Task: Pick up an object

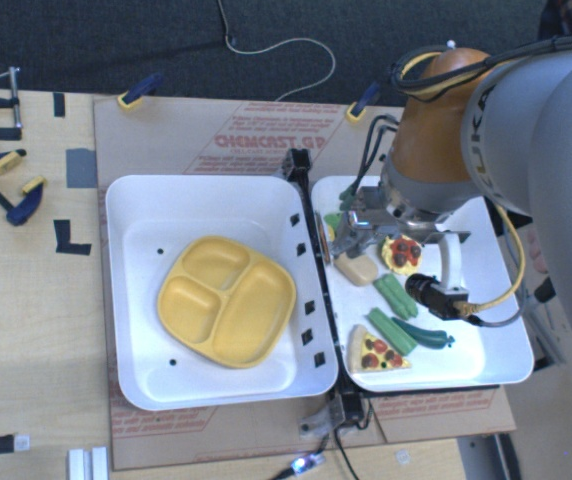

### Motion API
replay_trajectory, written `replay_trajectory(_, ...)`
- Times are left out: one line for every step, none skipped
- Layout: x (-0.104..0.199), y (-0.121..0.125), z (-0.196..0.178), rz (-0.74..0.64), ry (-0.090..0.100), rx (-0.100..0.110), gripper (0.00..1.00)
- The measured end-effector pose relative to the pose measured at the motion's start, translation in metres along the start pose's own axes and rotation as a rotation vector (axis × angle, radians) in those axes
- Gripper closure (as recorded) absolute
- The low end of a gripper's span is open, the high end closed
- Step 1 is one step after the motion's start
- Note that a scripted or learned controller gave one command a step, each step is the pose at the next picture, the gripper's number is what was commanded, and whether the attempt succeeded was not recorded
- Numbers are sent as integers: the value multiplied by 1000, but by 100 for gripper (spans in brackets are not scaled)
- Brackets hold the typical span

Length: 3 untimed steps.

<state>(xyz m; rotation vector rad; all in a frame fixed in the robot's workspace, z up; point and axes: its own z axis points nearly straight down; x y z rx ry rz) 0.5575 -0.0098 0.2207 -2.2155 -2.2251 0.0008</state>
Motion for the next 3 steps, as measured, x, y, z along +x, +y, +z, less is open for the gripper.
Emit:
replay_trajectory(-15,0,-10,3,-1,0,100)
replay_trajectory(-11,-5,8,4,-2,2,100)
replay_trajectory(-7,-9,-13,2,0,-1,100)
